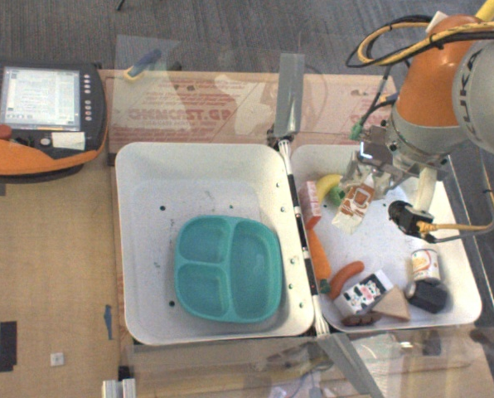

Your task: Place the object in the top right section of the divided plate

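Camera view puts my hand over the far part of the right bin, and I can't tell from here whether it is apart or together, because the wrist hides it. A brown and white packet hangs or lies right under it, tilted, touching or nearly so; I judge this the object, but I won't claim it as held. Just left of it sit a yellow banana and a green piece; nearer me lie a carrot, a red sausage, a small can and a black and white box. Across the divider, the teal divided plate rests in the left bin, well apart from my hand. To do this well I'd confirm the grip with a slow straight lift, then carry left high over the bin walls and lower over the plate's far right section before letting go
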`<state>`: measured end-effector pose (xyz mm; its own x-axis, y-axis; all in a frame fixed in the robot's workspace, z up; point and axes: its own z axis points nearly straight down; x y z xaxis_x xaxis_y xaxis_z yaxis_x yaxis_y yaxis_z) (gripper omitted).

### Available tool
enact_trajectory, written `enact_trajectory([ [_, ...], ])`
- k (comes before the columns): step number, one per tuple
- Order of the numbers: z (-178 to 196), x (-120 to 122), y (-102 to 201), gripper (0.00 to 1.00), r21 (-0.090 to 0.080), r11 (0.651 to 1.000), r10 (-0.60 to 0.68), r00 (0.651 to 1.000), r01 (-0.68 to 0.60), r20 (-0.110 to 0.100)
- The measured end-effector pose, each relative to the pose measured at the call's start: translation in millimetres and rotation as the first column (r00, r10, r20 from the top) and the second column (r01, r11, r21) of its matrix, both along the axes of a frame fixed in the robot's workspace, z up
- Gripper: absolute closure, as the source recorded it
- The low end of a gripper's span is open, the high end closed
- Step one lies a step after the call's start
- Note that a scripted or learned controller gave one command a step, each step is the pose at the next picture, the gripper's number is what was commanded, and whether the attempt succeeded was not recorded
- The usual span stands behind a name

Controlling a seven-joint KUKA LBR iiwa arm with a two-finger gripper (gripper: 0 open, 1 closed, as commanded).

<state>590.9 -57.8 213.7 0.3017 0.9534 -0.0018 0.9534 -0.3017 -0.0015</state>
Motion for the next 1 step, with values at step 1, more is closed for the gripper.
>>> enact_trajectory([
  [1, -29.6, 16.6, 18.4, 1.0, 0.002, 1.0, 0.028, 1.0, -0.028, 0.0],
])
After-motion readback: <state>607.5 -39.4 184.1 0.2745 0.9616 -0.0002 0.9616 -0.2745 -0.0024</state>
